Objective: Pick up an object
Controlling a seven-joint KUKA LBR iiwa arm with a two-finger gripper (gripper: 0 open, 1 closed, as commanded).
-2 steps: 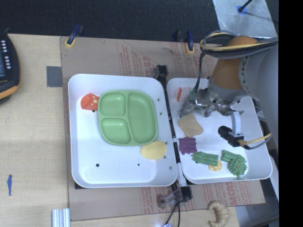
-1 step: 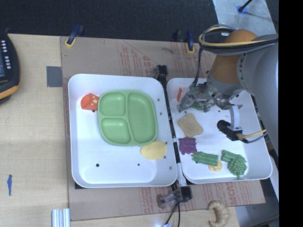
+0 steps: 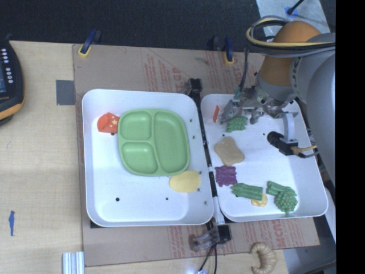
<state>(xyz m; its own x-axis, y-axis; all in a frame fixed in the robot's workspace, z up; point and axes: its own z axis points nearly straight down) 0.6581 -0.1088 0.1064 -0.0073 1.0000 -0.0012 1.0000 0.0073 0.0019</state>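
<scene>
My gripper is low over the far left part of the right bin. Directly below and in front of it lies a small green leafy piece, touching or nearly touching the gripper. A thin orange stick lies just left of it by the bin wall. Closer to the front are a tan flat piece, a purple grape bunch, two green vegetable pieces and a small yellow bit.
The left bin holds a green divided plate, a red piece with a star at its left, and a yellow lemon-like piece. A tan curled thing lies on the bench in front of the right bin.
</scene>
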